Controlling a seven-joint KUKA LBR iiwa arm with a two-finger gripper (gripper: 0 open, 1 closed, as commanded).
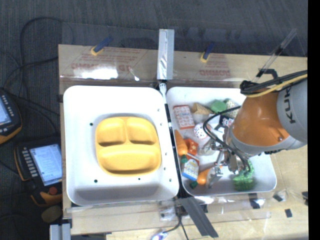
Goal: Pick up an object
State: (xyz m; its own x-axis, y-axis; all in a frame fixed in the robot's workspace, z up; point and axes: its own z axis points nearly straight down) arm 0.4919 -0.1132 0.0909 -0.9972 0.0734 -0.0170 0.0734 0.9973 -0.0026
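Near the right bin's (260, 186) front wall, my gripper (222, 170) hangs; I can't tell its state. The green toy (244, 179) lies just beside it, toward the arm.

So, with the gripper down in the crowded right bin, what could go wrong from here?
1. The gripper is low among tightly packed items; it may catch two at once, or nudge the green object beside it.
2. Loose black cables hang over the right bin and could snag on an item.
3. The arm hides much of that bin, so a failed grasp may be hard to see.
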